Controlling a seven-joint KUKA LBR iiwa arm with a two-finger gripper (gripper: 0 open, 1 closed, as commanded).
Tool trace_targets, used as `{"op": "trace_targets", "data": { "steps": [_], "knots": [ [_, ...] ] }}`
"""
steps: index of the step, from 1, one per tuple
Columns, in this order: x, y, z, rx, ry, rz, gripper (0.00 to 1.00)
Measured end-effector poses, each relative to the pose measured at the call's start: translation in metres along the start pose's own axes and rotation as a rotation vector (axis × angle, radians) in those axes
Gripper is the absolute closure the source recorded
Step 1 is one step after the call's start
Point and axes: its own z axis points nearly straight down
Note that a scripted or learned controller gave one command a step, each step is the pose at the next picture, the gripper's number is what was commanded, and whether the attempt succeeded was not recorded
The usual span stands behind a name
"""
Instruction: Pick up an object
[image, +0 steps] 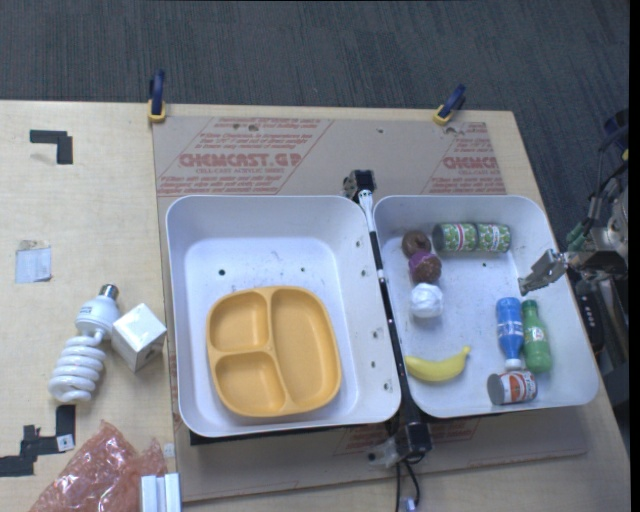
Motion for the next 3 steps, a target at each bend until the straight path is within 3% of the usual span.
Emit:
{"op": "trace_targets", "data": {
  "steps": [1, 2, 3],
  "knots": [
    [-0.026, -0.022, 0.148, 0.005, 0.007, -0.001, 0.00],
    [-0.026, -0.020, 0.137, -0.001, 0.006, 0.000, 1.00],
    [0.024, -0.026, 0.059, -0.001, 0.000, 0.001, 1.00]
  ]
}}
